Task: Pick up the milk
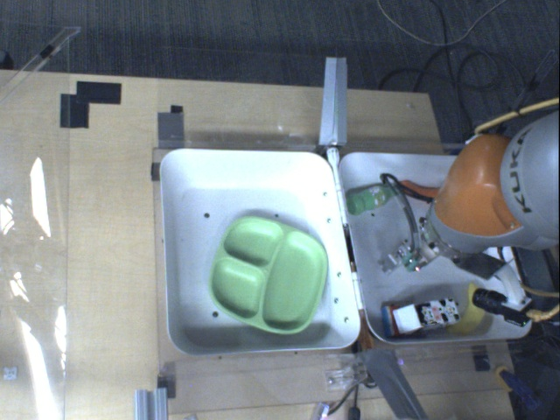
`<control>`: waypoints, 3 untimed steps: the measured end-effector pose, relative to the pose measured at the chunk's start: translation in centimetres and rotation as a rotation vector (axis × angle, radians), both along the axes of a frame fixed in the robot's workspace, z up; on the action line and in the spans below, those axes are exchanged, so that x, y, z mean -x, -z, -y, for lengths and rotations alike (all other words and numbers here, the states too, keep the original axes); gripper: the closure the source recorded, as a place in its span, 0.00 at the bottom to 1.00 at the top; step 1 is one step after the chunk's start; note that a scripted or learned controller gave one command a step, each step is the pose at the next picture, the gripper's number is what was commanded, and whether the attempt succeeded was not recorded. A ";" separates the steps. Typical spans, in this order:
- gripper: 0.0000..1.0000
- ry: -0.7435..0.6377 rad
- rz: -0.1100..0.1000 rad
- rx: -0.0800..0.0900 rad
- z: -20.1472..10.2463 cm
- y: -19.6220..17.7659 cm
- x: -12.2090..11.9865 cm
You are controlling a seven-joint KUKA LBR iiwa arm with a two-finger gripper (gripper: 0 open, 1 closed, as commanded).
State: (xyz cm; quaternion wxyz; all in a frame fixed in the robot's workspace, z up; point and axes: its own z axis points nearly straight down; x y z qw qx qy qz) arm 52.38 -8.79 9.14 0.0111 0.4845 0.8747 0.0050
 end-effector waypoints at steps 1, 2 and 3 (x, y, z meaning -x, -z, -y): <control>1.00 0.191 -0.010 -0.004 0.1 0.1 -4.5; 1.00 0.309 -0.010 -0.006 0.3 0.2 -8.6; 1.00 0.077 -0.010 0.000 3.9 0.1 -4.6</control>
